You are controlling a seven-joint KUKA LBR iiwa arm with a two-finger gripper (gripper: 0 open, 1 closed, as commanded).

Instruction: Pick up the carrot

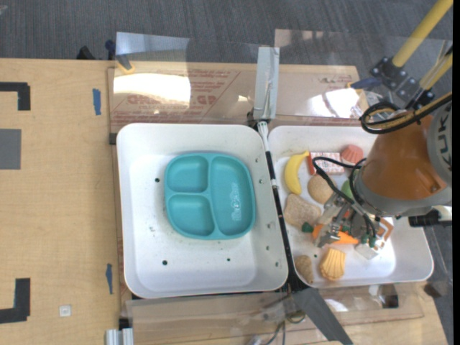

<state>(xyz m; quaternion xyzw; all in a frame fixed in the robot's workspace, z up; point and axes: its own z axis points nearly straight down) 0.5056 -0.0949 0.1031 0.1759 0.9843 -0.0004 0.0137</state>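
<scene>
- Claw [332,230] is low in the right bin [413,264], over the pile of toy food. How wide it is: cannot tell, cables and wrist clutter hide the tips.
- Carrot [346,239]: small orange piece lying just right of the claw and touching or nearly touching it. Whether it is actually in the grip is not clear.
- Neighbours crowd the pick: corn cob [332,264] just below the claw, bread slice [297,210] to its left, potato [320,189] above, banana [295,172] further up-left.
- To do this step well, my read: centre on the carrot's middle, close across its narrow width, keep clear of the corn.
- Lift straight up and slowly; check orange is between the tips before moving off.
- Risk: grabbing corn instead, or carrot rolling out sideways.
- Left bin [136,214] with the teal plate [210,195] is well off to the claw's left, not involved.
</scene>
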